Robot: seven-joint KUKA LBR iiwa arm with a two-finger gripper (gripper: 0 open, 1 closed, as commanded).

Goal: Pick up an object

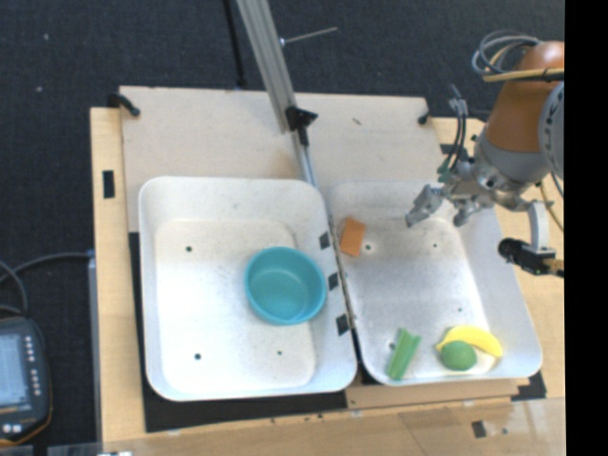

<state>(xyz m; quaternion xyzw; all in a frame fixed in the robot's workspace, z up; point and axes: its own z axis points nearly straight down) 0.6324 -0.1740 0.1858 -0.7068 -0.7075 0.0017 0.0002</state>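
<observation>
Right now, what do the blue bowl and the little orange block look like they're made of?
The blue bowl looks like moulded plastic: uniform teal colour, smooth with a soft sheen. The orange block could be painted wood or plastic: matte, flat faces, too small to tell.

orange block (352, 237) lies flat (small, alone) by the right bin's (494, 283) left wall.

Dark carpeted floor (57, 36), pale wooden bench (370, 126), slanted metal rail (266, 46)
</observation>
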